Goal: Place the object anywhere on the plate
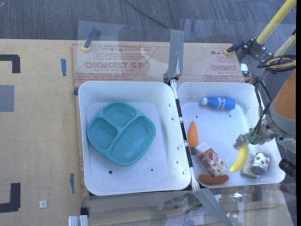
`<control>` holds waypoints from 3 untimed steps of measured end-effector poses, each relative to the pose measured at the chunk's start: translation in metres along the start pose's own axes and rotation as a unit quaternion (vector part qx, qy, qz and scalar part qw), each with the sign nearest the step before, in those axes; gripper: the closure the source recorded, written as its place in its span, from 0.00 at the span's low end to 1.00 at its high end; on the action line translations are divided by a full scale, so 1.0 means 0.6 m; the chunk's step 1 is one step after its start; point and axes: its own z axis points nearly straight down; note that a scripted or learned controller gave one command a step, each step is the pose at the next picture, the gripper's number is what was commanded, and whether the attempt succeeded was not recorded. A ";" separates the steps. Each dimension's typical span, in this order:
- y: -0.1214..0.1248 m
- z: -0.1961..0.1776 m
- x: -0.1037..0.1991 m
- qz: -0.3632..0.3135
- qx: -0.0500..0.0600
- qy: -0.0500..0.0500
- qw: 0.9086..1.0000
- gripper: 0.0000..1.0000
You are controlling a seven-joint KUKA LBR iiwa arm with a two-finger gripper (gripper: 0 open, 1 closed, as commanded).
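Note:
A teal divided plate (121, 133) lies in the left bin (94, 182). The right bin (235, 94) holds a blue bottle (218, 102), an orange carrot (193, 133), a small printed carton (211, 160), a red sausage (213, 178), a yellow banana (240, 158) and a small can (258, 164). My gripper (246, 140) hangs low at the right side of the right bin, directly over the banana's upper end. Whether it touches the banana I cannot tell. Nothing is visibly lifted.
The arm reaches in from the right, over the right bin's right wall. Cables and a yellow pole (277, 17) stand at the back right. A ridge (181, 135) divides the two bins. Taped cardboard (122, 62) lies behind them.

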 end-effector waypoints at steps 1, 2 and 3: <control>0.106 -0.036 0.083 0.041 0.001 0.000 0.999 1.00; 0.255 0.006 0.169 -0.018 0.001 0.000 1.000 1.00; 0.309 -0.067 0.323 -0.037 0.001 0.000 0.999 1.00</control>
